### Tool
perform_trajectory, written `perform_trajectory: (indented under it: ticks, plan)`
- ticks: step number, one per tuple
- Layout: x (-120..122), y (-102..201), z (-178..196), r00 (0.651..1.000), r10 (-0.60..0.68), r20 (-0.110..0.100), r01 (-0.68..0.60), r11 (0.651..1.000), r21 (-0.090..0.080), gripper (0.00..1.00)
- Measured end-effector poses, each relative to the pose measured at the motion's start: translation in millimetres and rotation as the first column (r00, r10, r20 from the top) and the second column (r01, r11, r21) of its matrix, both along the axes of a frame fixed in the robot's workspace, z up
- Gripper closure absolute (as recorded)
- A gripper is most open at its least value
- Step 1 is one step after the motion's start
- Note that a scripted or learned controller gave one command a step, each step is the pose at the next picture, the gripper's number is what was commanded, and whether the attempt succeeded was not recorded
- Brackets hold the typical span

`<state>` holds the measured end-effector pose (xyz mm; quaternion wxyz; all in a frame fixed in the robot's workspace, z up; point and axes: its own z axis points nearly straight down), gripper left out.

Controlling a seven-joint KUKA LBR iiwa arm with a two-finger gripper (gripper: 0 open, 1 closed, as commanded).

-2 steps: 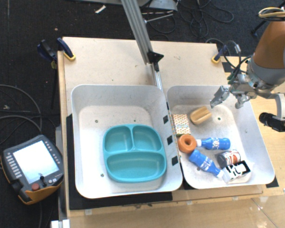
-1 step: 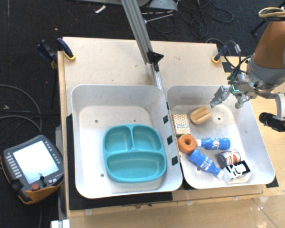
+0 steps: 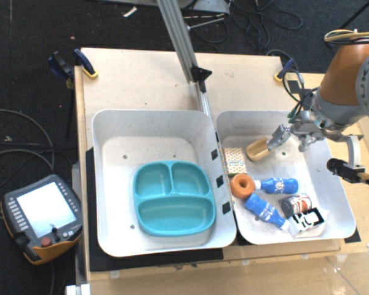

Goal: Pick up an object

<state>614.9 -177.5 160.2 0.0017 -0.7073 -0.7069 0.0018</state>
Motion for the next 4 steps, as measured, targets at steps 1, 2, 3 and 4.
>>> perform_trajectory:
  ticks: [1,2,3,4]
  plan:
    - [-4,-2,-64,1.000,0.000,-0.001,0.000,1.000,0.001,0.00]
    - [-4,-1,-65,1.000,0.001,0.004,-0.001,1.000,-0.001,0.00]
    - [-3,-1,-54,1.000,0.001,0.006,-0.001,1.000,-0.001,1.00]
    - [8,-6,-4,1.000,0.002,0.012,-0.002,1.000,-0.002,1.00]
